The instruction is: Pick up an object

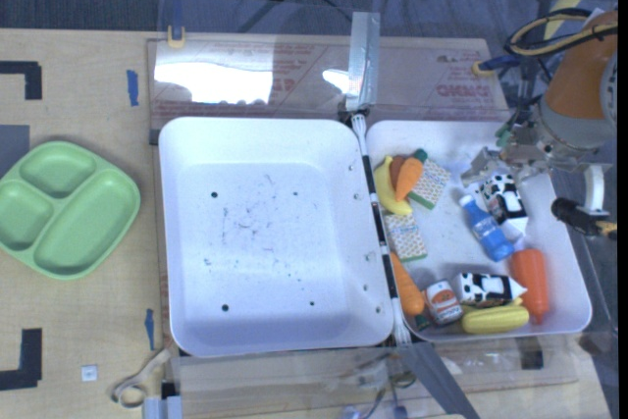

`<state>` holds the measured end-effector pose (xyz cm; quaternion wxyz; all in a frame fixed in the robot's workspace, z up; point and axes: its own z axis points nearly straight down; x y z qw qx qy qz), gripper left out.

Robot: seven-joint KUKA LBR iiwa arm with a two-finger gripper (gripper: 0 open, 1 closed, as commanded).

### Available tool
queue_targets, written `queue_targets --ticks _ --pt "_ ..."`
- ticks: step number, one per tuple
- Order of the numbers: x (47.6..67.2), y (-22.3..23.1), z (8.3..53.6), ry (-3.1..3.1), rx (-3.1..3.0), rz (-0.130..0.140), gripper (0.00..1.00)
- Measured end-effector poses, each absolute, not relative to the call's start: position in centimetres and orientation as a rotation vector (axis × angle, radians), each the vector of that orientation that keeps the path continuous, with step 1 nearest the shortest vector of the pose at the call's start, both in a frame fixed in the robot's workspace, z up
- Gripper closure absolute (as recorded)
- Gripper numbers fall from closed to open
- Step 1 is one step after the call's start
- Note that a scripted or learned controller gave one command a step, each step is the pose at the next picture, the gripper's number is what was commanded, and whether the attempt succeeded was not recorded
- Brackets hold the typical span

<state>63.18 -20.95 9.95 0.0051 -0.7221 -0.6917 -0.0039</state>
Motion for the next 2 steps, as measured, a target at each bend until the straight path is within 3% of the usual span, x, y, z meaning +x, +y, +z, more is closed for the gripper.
queue_targets --ticks 1,2 --pt "63.2 -21.1 10.8 -2.170 -2.263 -0.008 1.00" --pt "66.8 -14.0 18.8 -2.213 -2.228 0.001 1.00"
